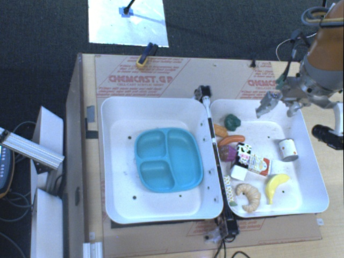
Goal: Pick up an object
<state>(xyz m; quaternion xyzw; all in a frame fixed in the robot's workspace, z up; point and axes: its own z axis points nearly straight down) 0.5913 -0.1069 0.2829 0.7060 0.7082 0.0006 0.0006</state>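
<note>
- The right bin (317,198) is holding the loose objects. Nearest the camera, a curled shrimp (249,195) is lying by the front wall, with a yellow banana (275,186) just to its right.
- Behind those, a small milk carton (252,161) is lying on its side, with a white block (238,172) touching its near-left end and a purple piece (228,152) just beside its far-left end.
- A silver can (288,149) is lying tipped over near the right wall, apart from the rest.
- Farther back, a sausage (231,140) and an orange carrot (220,130) are resting against the divider, and a dark green lump (232,122) is sitting alone near the far wall.
- The left bin (121,203) is holding one thing — a blue plate (168,159) with three compartments, lying flat near its middle.
- The gripper (279,106) is hanging over the far right corner of the right bin, its two fingers spread apart with nothing between them — touching none of the objects.
</note>
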